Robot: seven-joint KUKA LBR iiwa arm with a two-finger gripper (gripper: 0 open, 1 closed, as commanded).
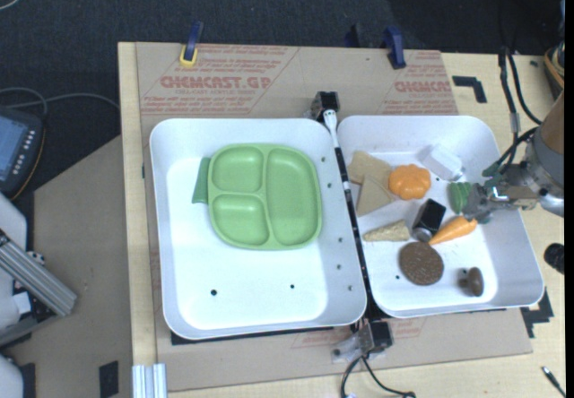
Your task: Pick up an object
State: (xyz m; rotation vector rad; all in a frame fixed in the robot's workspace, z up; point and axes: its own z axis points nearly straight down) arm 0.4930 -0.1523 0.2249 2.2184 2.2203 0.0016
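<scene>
White bins sit side by side on the bench; left bin [179, 235] carries just the green divided plate [265, 195], with bare floor all round it, right bin [516, 248] carries all the small stuff. Pick looks not done: nothing visibly lifted. Gripper [480, 202] is low at the right bin's right side, by a green piece [459, 196] and the carrot [454, 229]; can't tell if it's spread, closed or pinching anything. Also in there: tan card [369, 183], orange fruit [409, 181], white block [443, 161], brown disc [421, 263], black block [429, 217], dark lump [471, 280]. Things crowd mid-bin; the right wall is close, so little side room
</scene>
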